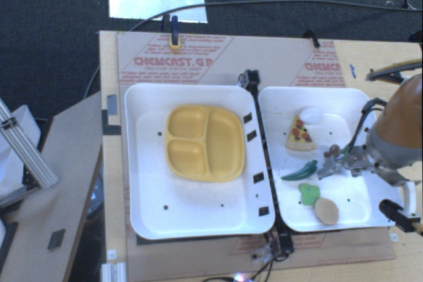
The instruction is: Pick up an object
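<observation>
The table (218, 53) is the biggest thing here, a cardboard-covered top with red lettering along its 12 o'clock edge. On it sit two white bins side by side: the left bin (149, 208) and the right bin (353, 102), touching along their inner walls where a row of black clips runs.

In the left bin, a yellow plate (205, 142) with three compartments lies flat, roughly in the middle.

The arm (402, 125) comes in from 3 o'clock over the right bin, orange band showing above the grey wrist. The claw (334, 160) sits low near the middle of that bin, fingers pointing toward 9 o'clock. Can't tell if it's released or clenched from this angle, and I don't see anything between the fingers.

Small stuff in the right bin: a pizza slice (301, 135) toward 12 o'clock with a white lump (310, 116) just above it. A green pepper (301, 172) lies just at 9 o'clock of the claw tips, very close, can't say if touching. Toward 6 o'clock there's a green leafy piece (308, 193), and right beside it a tan cookie (326, 211).
</observation>
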Tool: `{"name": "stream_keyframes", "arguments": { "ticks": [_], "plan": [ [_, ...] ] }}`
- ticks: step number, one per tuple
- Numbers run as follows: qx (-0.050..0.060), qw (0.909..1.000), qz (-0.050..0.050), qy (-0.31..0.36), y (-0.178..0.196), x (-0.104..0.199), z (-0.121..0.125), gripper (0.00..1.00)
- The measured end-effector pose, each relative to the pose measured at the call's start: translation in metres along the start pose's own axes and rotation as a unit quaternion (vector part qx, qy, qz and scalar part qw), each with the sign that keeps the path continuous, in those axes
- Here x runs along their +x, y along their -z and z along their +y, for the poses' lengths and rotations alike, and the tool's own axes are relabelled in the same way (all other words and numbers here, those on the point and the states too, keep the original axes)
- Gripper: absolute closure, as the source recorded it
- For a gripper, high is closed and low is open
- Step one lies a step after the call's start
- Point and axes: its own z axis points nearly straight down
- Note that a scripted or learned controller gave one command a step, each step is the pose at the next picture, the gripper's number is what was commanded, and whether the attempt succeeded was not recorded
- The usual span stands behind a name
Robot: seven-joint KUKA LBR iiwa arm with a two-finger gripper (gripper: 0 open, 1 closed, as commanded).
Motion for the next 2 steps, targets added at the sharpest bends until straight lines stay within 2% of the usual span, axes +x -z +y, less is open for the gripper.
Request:
{"name": "stream_keyframes", "arguments": {
  "ticks": [1,2],
  "plan": [
    [-0.001,1.0,0.0,0.0,-0.02,0.0,0.001,0.0],
    [-0.002,1.0,-0.001,0.0,-0.008,0.0,0.002,1.0]
  ]
}}
